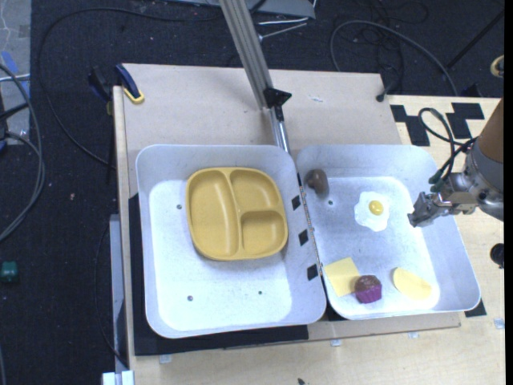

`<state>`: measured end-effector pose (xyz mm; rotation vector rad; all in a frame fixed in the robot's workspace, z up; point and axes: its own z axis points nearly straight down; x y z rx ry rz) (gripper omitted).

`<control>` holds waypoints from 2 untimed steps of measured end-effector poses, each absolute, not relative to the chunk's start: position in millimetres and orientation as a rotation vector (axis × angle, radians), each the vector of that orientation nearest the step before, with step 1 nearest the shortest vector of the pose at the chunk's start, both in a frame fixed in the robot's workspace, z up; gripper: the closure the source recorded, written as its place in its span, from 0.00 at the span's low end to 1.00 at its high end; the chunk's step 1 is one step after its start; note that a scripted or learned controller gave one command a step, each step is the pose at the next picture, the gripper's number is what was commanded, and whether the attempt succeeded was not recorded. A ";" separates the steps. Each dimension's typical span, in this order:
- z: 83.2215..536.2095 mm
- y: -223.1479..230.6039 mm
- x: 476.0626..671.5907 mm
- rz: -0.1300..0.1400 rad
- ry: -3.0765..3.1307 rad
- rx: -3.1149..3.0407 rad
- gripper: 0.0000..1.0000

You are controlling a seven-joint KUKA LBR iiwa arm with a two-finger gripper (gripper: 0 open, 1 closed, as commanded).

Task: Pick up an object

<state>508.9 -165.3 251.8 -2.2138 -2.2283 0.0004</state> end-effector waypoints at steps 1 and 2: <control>251.3 -105.6 519.3 -0.001 -2.230 -2.211 1.00; 236.4 -54.7 522.0 0.000 -2.228 -2.211 1.00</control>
